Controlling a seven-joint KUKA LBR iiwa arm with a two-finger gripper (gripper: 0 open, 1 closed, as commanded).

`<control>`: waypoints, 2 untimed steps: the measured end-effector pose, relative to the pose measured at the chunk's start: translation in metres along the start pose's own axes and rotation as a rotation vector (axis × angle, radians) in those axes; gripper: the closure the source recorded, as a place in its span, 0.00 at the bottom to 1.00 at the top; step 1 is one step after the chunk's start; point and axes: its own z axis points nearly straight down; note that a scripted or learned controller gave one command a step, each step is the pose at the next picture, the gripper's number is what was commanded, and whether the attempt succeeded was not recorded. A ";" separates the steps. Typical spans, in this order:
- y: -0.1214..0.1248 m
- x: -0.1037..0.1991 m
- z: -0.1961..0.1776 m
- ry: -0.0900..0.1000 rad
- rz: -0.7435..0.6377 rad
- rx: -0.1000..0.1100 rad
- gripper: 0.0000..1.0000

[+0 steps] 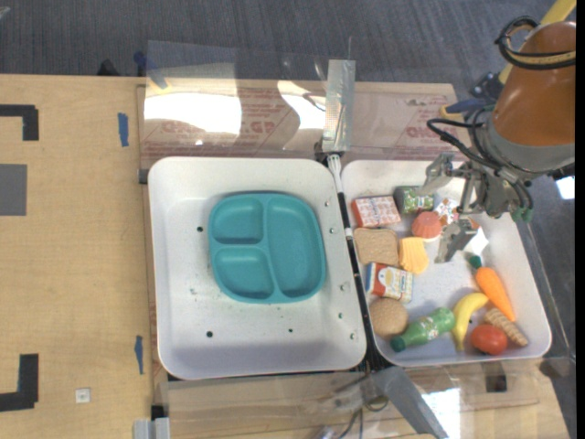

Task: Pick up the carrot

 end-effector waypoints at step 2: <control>-0.111 0.055 0.133 -0.001 -0.329 0.001 0.00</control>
